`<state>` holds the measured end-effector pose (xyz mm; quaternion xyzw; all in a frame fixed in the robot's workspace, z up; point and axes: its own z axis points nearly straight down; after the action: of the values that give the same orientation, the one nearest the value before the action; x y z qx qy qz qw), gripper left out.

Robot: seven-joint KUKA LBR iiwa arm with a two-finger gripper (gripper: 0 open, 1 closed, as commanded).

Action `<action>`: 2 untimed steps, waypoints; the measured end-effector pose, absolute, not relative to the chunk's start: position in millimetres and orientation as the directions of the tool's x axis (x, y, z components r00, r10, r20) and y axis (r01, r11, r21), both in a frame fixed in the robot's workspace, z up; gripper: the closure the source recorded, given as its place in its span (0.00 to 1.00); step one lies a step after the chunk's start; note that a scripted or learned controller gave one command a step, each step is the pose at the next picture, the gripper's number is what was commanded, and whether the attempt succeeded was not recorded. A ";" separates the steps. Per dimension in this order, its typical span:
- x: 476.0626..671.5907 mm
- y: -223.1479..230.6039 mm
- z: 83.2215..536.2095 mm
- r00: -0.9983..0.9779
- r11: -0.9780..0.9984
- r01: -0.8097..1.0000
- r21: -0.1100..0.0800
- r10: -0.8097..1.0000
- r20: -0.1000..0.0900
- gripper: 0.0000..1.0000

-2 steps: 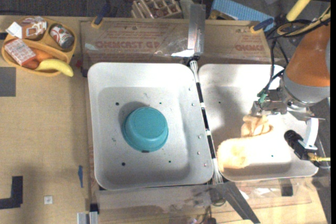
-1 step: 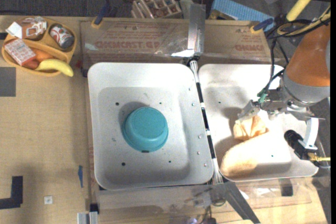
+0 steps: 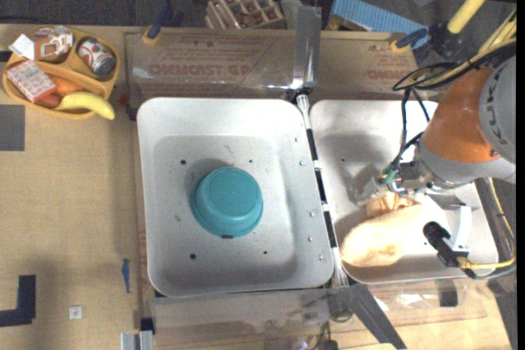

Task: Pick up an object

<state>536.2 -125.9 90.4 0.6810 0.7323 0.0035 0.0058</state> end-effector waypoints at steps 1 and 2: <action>537.3 -129.3 100.8 -0.068 0.068 0.997 0.018 0.998 -0.009 1.00; 509.7 -122.9 97.6 0.026 -0.026 1.000 0.001 1.000 0.000 1.00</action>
<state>509.7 -122.9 97.6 0.7161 0.6980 0.0004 0.0004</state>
